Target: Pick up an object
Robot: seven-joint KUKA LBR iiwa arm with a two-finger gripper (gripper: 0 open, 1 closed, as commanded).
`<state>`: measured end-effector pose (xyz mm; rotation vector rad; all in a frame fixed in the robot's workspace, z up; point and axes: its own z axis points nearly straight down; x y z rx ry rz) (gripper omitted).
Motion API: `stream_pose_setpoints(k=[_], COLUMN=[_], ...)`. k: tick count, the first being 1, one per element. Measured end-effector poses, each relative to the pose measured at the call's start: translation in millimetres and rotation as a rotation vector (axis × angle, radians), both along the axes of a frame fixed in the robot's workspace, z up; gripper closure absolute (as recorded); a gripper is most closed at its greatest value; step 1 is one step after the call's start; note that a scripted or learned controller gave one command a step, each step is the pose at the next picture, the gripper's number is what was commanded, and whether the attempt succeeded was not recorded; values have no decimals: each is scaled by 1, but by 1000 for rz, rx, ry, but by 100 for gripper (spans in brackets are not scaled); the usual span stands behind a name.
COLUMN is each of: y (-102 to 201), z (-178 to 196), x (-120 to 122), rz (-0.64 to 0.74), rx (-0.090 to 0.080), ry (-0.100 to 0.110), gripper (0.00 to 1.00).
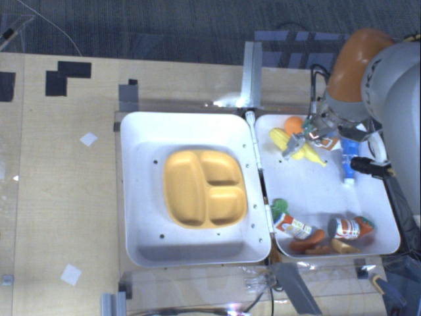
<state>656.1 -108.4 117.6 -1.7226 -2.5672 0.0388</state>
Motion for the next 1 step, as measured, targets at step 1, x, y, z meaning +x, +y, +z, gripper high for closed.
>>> stream_pose_setpoints(k=[1], y=[95], z=[70], x=[3], rz=[-140], rx=[-8], ry=[-64], gripper=[100])
